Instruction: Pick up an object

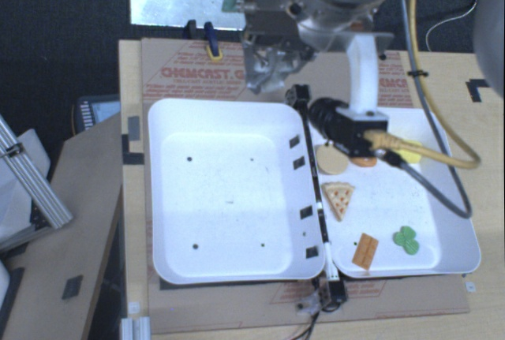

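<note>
Several small toy foods lie in the right bin (454,248): a round tan cookie (331,162), a red-orange piece (364,162) partly under a black fitting, a pizza slice (338,199), an orange wafer (364,251) and a green leafy piece (407,240). My gripper (270,74) hangs high over the back rim between the two bins, well above the cardboard, apart from every item. Nothing shows in it. The arm's large body hides the back of the right bin.
The left bin (225,196) lies beside the right one, with black clips along the shared wall (312,188). A black fitting with a yellow cable (351,132) reaches over the right bin's back. A white post (363,82) stands behind it.
</note>
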You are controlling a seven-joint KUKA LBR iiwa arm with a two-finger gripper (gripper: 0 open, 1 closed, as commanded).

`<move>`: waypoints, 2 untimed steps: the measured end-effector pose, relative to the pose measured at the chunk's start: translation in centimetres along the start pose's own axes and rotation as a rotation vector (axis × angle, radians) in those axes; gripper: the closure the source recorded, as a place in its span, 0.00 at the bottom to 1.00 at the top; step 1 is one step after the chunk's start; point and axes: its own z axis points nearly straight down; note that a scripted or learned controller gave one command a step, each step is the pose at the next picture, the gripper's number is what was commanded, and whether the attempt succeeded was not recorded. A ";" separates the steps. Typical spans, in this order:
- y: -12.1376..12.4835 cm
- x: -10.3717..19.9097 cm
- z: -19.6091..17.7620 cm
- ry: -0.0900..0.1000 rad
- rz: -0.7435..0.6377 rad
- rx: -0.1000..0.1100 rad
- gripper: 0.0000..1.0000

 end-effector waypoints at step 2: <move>5.2 -0.1 1.2 -0.003 0.006 0.002 1.00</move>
